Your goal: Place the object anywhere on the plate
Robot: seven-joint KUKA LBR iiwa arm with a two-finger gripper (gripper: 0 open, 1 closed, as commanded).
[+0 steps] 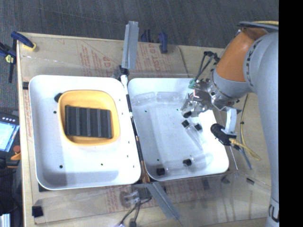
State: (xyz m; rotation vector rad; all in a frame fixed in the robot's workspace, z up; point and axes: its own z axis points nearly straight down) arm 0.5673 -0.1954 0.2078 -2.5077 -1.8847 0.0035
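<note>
The object you are after is hard to name from here: several small dark pieces (185, 123) lie in the right bin (156, 141), one just under the claw (193, 109) and others near the bin's near edge (187, 162). You cannot tell which of them is the target. The plate (88, 98), yellow-rimmed with a dark ribbed centre, sits in the left bin (71, 171), well apart from the arm, so a carry across the divider is likely needed. The claw hangs low over the far right part of the right bin, probably placed there to reach the nearest piece. Whether it is spread or closed, or grips anything, you cannot tell. Both bins rest on the tabletop (71, 51).
</note>
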